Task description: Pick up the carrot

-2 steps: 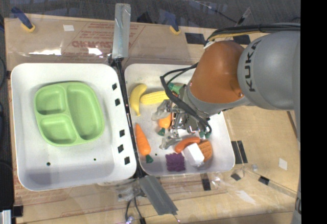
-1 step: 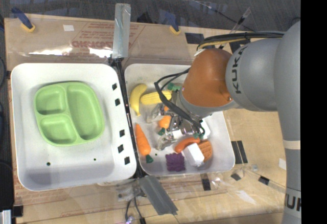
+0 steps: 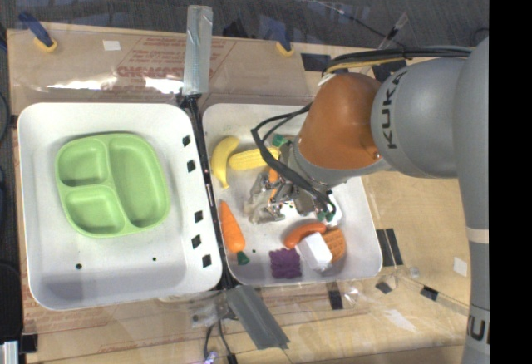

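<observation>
The carrot [image 3: 231,230] is orange with a dark green stub. It lies lengthwise against the left wall of the right bin [image 3: 364,206]. My gripper [image 3: 271,198] hangs over the middle of that bin, a short way right of the carrot and apart from it. Its metal fingers point down-left toward the bin floor, and the orange wrist band covers much of the hand. Nothing orange shows between the fingers.
A banana [image 3: 222,159] and a corn cob [image 3: 249,159] lie at the right bin's back left. Purple grapes [image 3: 285,263], a white block [image 3: 316,252] and orange-red toy food [image 3: 304,232] sit near its front. The left bin [image 3: 40,188] holds a green divided plate [image 3: 112,184].
</observation>
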